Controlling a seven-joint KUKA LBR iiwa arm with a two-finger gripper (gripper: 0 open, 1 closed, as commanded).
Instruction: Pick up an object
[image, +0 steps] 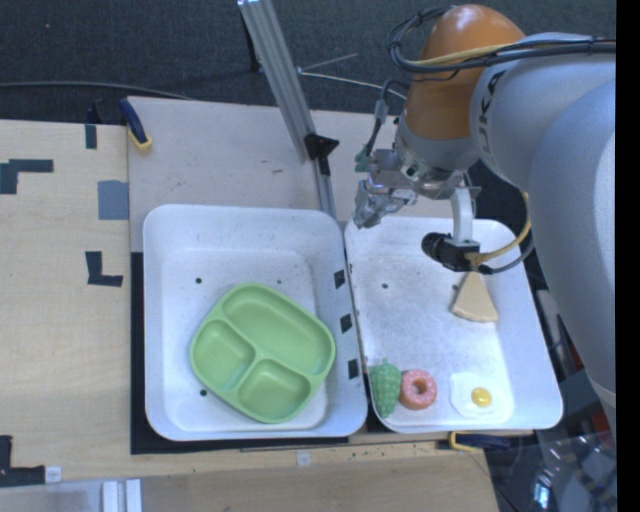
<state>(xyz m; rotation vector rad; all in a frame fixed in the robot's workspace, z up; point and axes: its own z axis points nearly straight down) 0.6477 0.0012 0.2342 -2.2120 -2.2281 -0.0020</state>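
Camera view: hand (372, 212) up at right bin's (520, 300) far-left corner, grip impossible to tell. Wedge (474, 300), donut (417, 389), green toy (385, 388), fried egg (479, 397) below; green tray (263, 352) next door.

I count two white bins (160, 300), one green plate (262, 352), one donut (417, 389), one egg (480, 397), one cheese wedge (474, 300), one green berry (385, 388).

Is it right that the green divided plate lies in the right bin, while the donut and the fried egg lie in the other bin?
Not quite. The camera view shows the green divided plate in the left bin. The donut and the fried egg lie in the other bin, the right one.
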